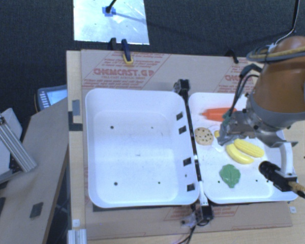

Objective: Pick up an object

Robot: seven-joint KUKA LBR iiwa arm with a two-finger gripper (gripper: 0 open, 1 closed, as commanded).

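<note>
While the arm hangs over the right bin (244, 197), you have choices. Nearest you lies the green leafy piece (230, 175), which looks flat and light, hard to pinch except across its edge. Just beyond it sit two yellow corn-like pieces (244, 151), rounded and likely slick plastic; take one across its narrow middle. Further left rests the cookie (203, 135), thin and close to the bin's wall, so little room there. Farthest back is the orange carrot (218, 114), stiff and slim. Your pincer (226, 134) hovers between cookie and corn; whether it's spread or closed, I cannot tell. Over on the left, the other bin (137, 151) gives you open room.
</note>
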